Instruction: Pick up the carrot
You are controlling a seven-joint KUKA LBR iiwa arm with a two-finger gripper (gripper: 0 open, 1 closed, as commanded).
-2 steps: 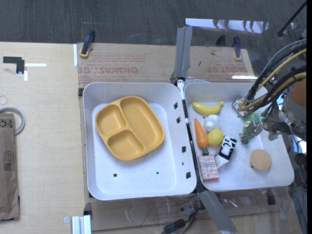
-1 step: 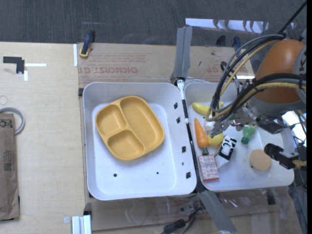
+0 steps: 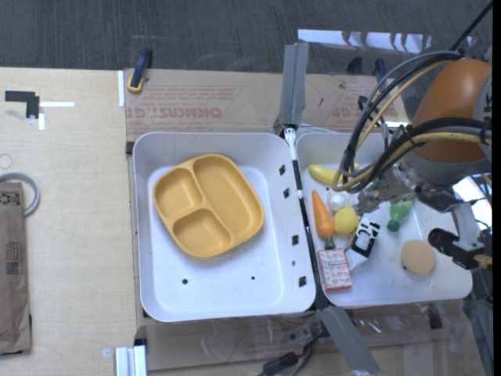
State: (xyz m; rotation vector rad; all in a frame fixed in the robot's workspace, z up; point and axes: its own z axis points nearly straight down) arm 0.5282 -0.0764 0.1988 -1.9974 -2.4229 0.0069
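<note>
The orange carrot (image 3: 321, 215) lies in the right bin (image 3: 391, 288), close to its left wall, pointing toward the near side. A yellow lemon (image 3: 346, 221) touches its right side. My gripper (image 3: 369, 203) hangs over the middle of the right bin, just right of the lemon and a short way from the carrot, partly masked by cables. Nothing can be made out between its fingers.
In the right bin are a banana (image 3: 324, 174) at the back, a red box (image 3: 334, 270) at the front, a black-and-white item (image 3: 364, 240), a green bottle (image 3: 398, 214) and a tan round item (image 3: 418, 257). The left bin (image 3: 156, 288) holds a yellow divided plate (image 3: 207, 204).
</note>
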